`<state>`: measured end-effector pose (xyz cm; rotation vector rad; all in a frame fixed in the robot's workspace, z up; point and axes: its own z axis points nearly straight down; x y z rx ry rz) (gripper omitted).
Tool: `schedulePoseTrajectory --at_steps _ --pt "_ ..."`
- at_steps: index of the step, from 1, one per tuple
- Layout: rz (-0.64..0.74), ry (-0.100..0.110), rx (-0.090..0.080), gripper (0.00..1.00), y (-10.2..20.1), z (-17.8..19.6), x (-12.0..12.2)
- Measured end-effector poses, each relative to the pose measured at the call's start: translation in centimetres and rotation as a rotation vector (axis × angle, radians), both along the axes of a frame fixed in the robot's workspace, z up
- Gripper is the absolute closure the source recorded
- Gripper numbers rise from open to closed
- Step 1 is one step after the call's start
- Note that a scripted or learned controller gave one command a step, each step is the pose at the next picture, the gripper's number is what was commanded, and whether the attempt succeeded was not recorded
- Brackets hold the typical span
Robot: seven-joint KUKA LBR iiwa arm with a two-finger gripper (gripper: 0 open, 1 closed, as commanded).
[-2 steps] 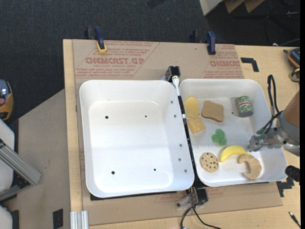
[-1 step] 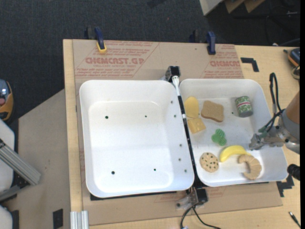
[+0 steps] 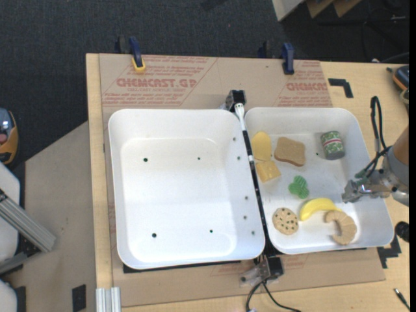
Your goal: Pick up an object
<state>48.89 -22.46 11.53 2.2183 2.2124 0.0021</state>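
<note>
Seven food items (image 3: 298,187), right bin (image 3: 370,236)

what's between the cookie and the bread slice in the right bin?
In the camera view, the green broccoli piece lies between the cookie and the bread slice, slightly right of their line.

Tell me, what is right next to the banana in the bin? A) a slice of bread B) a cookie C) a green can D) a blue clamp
B: the cookie lies just left of the banana near the front of the right bin, while the can and bread sit farther back.
</note>
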Motion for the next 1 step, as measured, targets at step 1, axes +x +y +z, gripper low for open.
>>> schedulePoseTrajectory --at_steps 1 --pt "-0.001 -0.003 -0.001 1.00 -0.02 1.00 0.05"
